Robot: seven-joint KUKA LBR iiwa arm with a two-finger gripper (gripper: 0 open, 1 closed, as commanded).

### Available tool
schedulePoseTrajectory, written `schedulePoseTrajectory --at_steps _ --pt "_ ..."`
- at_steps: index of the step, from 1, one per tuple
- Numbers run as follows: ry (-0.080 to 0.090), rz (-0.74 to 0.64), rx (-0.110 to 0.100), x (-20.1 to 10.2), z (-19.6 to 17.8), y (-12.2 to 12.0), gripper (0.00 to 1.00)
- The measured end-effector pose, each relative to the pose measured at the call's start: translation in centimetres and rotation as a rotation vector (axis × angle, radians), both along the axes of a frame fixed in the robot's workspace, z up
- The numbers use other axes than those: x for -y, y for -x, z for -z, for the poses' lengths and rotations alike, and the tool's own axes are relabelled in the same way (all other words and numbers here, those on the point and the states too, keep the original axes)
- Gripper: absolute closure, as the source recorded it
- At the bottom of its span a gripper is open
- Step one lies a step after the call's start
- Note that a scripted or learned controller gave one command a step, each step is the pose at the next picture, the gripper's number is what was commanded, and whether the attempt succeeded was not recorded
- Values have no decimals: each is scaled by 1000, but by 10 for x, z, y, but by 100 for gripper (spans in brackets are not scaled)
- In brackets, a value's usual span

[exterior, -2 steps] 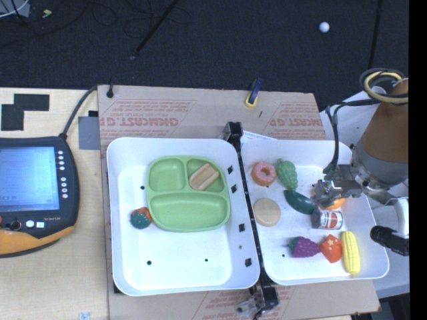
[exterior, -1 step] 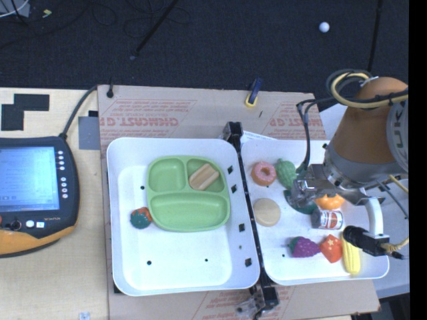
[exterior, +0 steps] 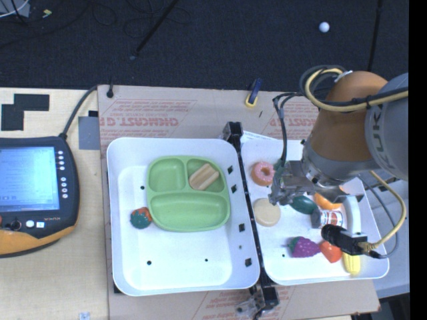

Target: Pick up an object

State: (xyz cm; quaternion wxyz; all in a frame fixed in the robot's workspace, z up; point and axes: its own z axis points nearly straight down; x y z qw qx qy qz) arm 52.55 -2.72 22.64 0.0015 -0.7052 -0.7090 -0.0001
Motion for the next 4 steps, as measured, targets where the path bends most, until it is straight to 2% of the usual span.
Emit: schedulePoseTrajectory --at_steps 2,3,4 --pt "1 1 -4 -109 7 19 100" --pt "2 5 -2 -101 1 16 100" --pt "3 4 -2 -111 8 6 100"
